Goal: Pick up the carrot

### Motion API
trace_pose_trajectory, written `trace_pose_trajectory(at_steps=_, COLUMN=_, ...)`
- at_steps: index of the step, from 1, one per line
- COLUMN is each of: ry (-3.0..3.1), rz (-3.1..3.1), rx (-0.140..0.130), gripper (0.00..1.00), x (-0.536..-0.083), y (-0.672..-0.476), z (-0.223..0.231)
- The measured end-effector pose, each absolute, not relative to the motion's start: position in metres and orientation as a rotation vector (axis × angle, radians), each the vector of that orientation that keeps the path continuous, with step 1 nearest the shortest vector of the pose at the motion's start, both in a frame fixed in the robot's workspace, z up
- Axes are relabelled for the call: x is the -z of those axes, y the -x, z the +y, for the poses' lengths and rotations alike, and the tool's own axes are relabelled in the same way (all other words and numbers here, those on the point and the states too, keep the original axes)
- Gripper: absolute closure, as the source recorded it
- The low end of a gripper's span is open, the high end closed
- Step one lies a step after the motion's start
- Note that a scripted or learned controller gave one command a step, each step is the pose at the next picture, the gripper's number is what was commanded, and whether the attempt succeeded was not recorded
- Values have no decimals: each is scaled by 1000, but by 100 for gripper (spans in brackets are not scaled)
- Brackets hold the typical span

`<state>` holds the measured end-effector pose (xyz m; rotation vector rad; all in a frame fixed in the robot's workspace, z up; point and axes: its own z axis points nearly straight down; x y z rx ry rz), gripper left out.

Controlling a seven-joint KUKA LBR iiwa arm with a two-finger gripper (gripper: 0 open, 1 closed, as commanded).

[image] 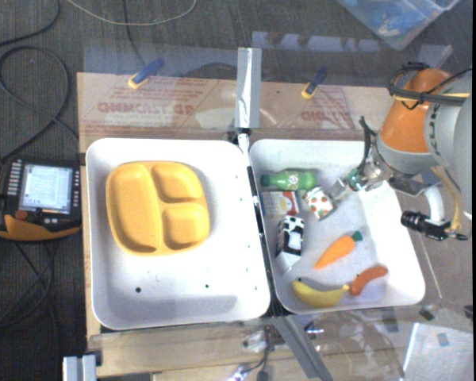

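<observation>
The left bin (111,292), at the frame's left, is occupied by a yellow divided tray (157,205); the right bin (404,280), at the lower right, carries the small items. The arm (416,125) is reached in from the upper right, with the claw (357,179) over that bin's upper part; whether it is apart or together cannot be told. The carrot (337,250) lies tilted at mid-bin, below and left of the claw, untouched. A descent centred on its thick middle, closing across its width, would be judged best, the banana (317,292) and red piece (369,279) just below being avoided.
</observation>
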<state>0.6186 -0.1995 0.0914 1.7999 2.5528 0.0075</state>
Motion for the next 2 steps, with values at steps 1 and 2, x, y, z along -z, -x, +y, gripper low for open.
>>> trace_pose_trajectory(at_steps=1, ry=-1802, rz=2555, rx=-4, gripper=0, x=-90, y=-617, z=-200)
trace_pose_trajectory(at_steps=2, ry=-1511, rz=2733, rx=-4, gripper=0, x=-91, y=-530, z=-187)
